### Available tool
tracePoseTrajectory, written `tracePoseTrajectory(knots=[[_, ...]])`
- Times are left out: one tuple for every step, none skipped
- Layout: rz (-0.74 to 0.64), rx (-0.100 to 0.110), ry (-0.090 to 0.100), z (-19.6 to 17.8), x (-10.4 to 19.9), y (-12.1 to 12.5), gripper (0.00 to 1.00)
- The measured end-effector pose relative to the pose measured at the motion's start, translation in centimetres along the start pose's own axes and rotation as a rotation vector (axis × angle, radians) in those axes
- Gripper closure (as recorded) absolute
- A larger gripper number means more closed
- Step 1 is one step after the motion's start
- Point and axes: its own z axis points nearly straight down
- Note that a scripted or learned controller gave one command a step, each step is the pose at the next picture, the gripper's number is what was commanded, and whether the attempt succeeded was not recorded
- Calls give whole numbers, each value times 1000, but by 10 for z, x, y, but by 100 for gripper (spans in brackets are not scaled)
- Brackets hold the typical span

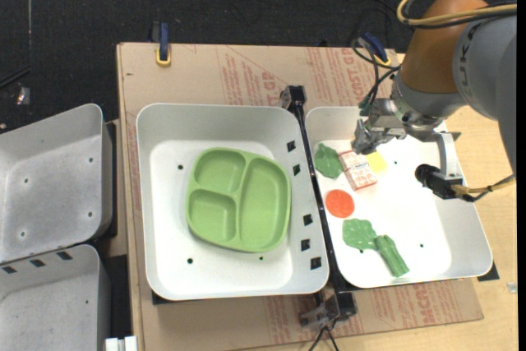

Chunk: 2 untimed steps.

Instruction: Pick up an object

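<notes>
The right bin (460,234) holds several small items: a green leaf-shaped piece (328,161), a small pink-and-white box (358,171), a yellow piece (376,163), an orange-red disc (340,203) and a green toy (375,245) near the front. My gripper (367,140) hangs low over the back left of that bin, just above the box and the yellow piece. Nothing shows between its fingers.
The left bin (156,177) carries a green divided plate (239,199). A black divider rail (311,177) runs between the bins. A black fitting with a cable (436,179) sticks out over the right bin. Spare white bins (49,177) lie at far left.
</notes>
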Motion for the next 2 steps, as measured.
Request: tracePoseTrajectory(knots=[[0, -2, 0, -54, 0, 2, 100], [2, 7, 0, -32, 0, 2, 100]])
